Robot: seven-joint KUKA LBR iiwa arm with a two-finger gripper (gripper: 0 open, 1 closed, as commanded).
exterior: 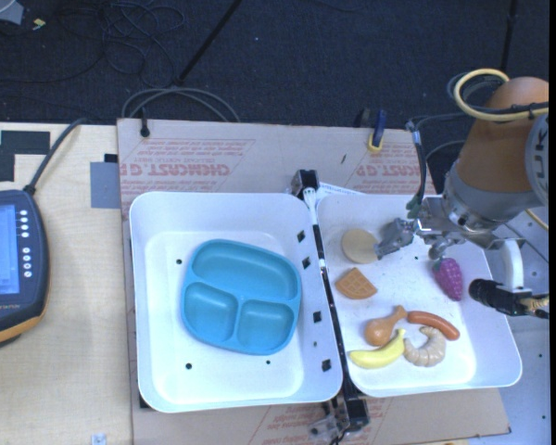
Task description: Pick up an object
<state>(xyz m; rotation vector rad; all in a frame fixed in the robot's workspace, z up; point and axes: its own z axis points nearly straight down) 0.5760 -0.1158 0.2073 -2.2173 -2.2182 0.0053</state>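
My gripper (415, 244) hangs over the back of the right bin (500, 364), open, with nothing between its fingers. One finger (390, 240) is just right of a round tan biscuit (359, 245). A purple bunch of grapes (449, 277) lies just below and to the right of the gripper. Further forward lie an orange waffle piece (356, 284), a brown drumstick (386, 325), a red sausage (433, 324), a yellow banana (378, 355) and a pale shrimp (426, 349).
A blue divided plate (243, 295) sits in the left bin (157, 369). A ridge with black clips (317, 276) separates the two bins. A teach pendant (5, 253) rests on the bench at far left. Cables and a black fitting (505, 297) run along the right bin's edge.
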